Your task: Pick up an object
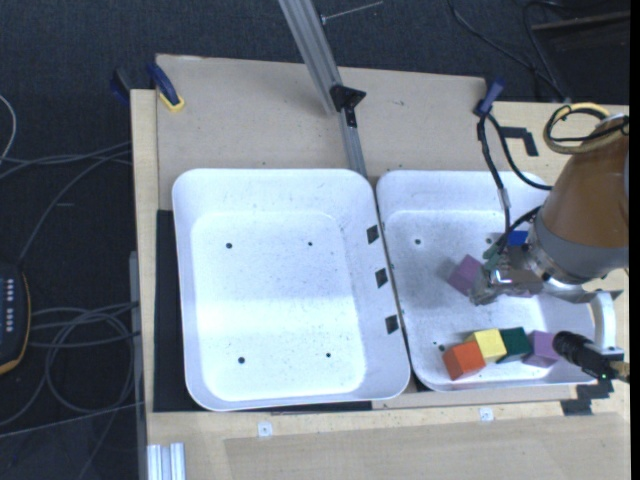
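My gripper (492,286) is low in the right bin (425,213), reaching in from the right. Its metal fingertips sit right against a purple block (465,271) near the bin's middle; the block lies just left of them, and I cannot see it between them. Along the bin's front edge lie an orange block (463,359), a yellow block (490,344), a green block (515,341) and a light purple block (543,346), packed in a row. A small blue piece (516,237) shows just above the wrist.
The left bin (270,278) is beside the right one, joined by black clips (380,276). A slanted metal pole (315,43) rises from the back of the bench. Black cables (500,178) hang over the right bin's far corner.
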Robot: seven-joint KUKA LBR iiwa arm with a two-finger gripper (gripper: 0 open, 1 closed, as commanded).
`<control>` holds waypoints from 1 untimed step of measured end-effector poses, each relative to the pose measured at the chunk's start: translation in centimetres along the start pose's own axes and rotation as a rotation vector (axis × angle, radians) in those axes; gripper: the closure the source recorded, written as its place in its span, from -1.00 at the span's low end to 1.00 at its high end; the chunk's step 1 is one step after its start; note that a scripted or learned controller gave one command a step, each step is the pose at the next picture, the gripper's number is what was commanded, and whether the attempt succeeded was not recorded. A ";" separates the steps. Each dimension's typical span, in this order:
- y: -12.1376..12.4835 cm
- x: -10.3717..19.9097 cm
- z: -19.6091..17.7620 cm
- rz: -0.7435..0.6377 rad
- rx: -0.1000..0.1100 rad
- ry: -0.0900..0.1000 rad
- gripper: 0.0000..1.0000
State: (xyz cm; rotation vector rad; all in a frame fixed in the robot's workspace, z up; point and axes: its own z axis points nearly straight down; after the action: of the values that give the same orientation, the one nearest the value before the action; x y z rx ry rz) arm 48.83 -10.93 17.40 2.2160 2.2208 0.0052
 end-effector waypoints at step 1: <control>0.2 0.0 -5.1 0.000 -0.002 -0.001 1.00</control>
State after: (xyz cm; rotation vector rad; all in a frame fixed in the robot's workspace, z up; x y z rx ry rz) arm 49.03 -10.93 22.46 2.2151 2.2193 0.0064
